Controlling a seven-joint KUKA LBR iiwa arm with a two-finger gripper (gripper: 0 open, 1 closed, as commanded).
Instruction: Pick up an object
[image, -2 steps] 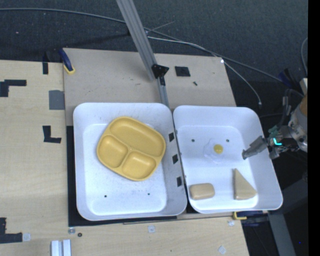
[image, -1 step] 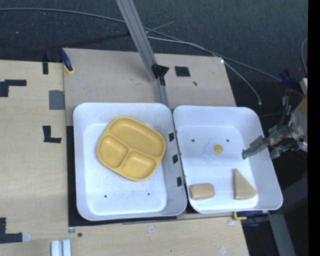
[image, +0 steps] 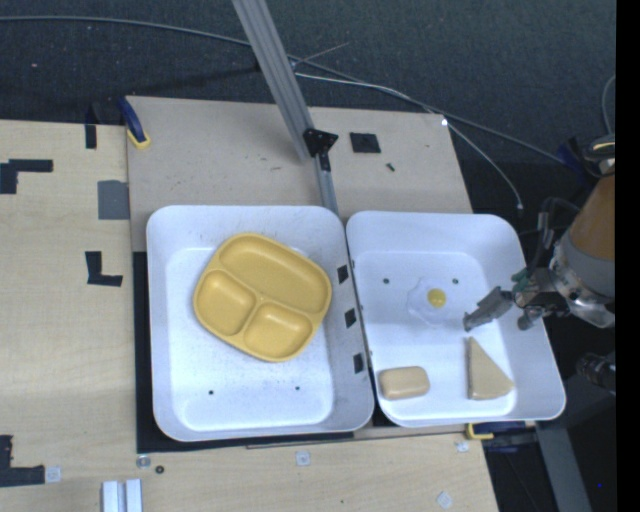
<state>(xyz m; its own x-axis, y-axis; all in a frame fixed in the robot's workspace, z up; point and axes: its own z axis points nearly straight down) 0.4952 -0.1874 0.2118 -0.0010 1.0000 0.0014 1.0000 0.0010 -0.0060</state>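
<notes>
Tan block (image: 403, 382) and wedge (image: 487, 372) lie at the right bin's (image: 400, 235) six o'clock. Gripper (image: 497, 309) hovers at three o'clock; whether its jaws are parted, I cannot tell.

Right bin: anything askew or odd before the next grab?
Nothing stands out. The right bin holds a small yellow ball, a tan block and a tan wedge, all apart. The gripper hangs over the bin's right side, above the wedge.

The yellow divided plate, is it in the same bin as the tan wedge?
No, the yellow divided plate lies in the left bin, while the tan wedge lies in the right bin.
</notes>
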